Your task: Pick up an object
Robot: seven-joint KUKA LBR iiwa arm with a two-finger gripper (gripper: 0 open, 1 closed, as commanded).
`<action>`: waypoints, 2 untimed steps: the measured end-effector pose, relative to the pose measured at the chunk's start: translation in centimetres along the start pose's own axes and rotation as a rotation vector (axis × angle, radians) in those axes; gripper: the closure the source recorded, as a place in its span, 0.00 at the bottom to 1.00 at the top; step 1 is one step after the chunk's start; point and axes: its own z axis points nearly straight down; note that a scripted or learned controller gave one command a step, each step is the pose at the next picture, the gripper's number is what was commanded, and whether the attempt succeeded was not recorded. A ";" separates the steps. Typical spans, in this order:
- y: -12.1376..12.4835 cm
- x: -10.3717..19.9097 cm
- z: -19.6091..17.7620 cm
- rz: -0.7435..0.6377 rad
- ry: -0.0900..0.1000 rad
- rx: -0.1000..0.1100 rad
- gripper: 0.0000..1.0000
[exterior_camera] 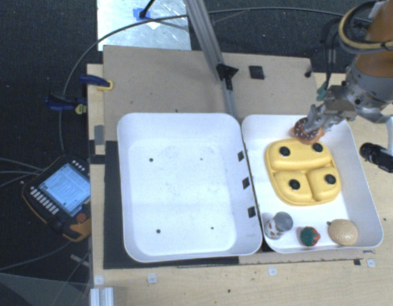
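Claw (313, 123): we saw it low over the far edge of the right bin (368, 199), its tips at a brown ring (306, 131); we could not tell its state.
Ring: it lay just beyond the yellow tray (303, 171), touching or nearly so.
Near edge of right bin: we saw a grey-and-white piece (278, 225), a red-green ball (309, 236) and a tan egg (342, 231).
Left bin (132, 171): we saw it beside the right on the tabletop (164, 81).

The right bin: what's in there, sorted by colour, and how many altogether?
Yellow: 1, the big yellow moulded piece
Brown: 1, the speckled ring at the pincer
Grey: 1, grey-topped thing
Green and red: 1, ball
Tan: 1, egg shape
Total: 5
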 end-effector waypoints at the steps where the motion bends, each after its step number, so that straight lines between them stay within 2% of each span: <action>1: -0.5 5.1 2.1 -0.004 0.002 0.007 1.00; 2: -0.6 9.7 2.7 -0.004 0.003 0.006 1.00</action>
